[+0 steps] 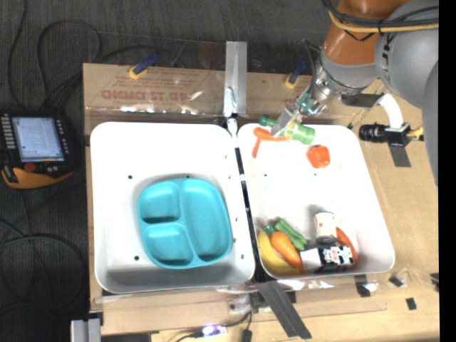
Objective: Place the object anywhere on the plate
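Evidently barely begun: the gripper point(291, 125) works among toys, its grasp impossible to tell; the turquoise three-compartment plastic plate point(187, 221) awaits.

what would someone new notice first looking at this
Probably the bright turquoise plate with its compartments, alone in the left bin. Next, the arm's orange band at the upper right, with the gripper low over the far edge of the right bin. A pile of toy food, including a carrot and a banana, crowds that bin's near corner.
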Robot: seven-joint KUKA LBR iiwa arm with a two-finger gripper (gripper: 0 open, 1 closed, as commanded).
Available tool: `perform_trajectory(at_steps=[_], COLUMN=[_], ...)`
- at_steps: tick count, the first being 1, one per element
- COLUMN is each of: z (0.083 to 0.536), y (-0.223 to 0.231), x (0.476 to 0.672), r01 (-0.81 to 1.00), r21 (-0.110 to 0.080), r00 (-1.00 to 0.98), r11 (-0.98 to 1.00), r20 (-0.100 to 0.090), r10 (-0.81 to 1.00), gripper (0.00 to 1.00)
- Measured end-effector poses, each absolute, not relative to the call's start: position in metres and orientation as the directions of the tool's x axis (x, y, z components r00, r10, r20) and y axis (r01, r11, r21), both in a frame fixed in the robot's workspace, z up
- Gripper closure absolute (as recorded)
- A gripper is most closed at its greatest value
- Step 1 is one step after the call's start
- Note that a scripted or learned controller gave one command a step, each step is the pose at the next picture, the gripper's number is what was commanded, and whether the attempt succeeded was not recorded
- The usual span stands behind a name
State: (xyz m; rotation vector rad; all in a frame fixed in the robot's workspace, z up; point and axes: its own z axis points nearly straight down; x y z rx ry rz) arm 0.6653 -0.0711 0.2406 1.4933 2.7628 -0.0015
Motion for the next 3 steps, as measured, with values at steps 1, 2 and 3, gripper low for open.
perform_trajectory(at_steps=[1,2,3], z=[0.182,0.183,0.183], y=[-0.021,0.041,0.041], x=[0.594,0.539,0.539], r01=[0.889,0.700,0.701], r21=[-0.002,-0.001,-0.001], r00=[-0.458,-0.714,-0.713], r11=[0.458,0.714,0.713], r20=[0.002,0.003,0.003], r10=[0.889,0.700,0.701], gripper=[1.00,1.00,0.00])
